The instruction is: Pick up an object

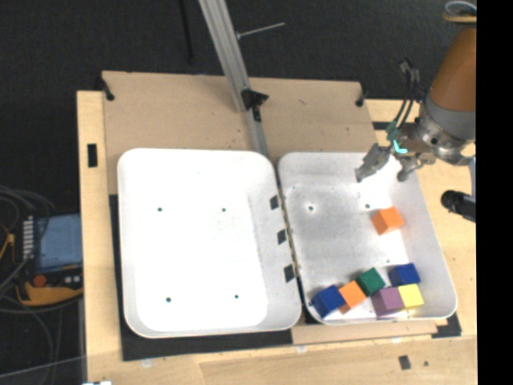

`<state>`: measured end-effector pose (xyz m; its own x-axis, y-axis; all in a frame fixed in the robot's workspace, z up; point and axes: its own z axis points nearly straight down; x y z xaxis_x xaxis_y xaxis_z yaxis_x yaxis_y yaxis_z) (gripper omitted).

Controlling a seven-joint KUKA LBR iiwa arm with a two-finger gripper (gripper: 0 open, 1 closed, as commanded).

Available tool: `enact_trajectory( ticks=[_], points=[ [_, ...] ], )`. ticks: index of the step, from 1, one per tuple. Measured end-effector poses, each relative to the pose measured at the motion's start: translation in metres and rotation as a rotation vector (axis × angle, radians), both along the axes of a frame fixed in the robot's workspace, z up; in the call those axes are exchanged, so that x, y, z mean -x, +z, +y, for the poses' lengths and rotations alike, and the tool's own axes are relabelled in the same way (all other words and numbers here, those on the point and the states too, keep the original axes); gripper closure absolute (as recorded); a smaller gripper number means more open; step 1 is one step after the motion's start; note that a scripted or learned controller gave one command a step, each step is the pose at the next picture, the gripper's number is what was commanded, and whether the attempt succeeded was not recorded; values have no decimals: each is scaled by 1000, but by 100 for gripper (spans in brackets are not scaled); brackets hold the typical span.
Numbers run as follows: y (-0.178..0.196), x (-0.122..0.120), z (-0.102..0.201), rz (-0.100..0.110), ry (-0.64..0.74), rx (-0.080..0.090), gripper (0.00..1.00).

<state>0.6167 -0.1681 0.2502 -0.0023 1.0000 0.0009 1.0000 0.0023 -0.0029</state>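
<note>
The right white bin (321, 239) holds several small cubes. One orange cube (388, 220) lies alone near the bin's right side. Along the front edge sits a cluster: a blue cube (328, 299), an orange cube (352, 294), a green cube (370, 281), a purple cube (388, 300), a yellow cube (411, 296) and another blue cube (404, 275). My gripper (389, 166) hangs over the bin's back right corner, above and behind the lone orange cube. Its fingers are spread apart with nothing between them.
The left white bin (200, 239) lies beside the right one, with small clips at the seam. A slanted metal pole (232, 54) rises behind the bins. A blue box (60, 243) and cables lie off the bench at far left.
</note>
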Motion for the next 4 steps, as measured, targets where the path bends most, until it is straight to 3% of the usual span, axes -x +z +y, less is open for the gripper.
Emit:
enact_trajectory(
  ticks=[1, 4],
  points=[
    [2, -1, 0, -4, 2, 2, 0],
    [-150, 9, 1, 1, -5, 3, 0]
  ],
)
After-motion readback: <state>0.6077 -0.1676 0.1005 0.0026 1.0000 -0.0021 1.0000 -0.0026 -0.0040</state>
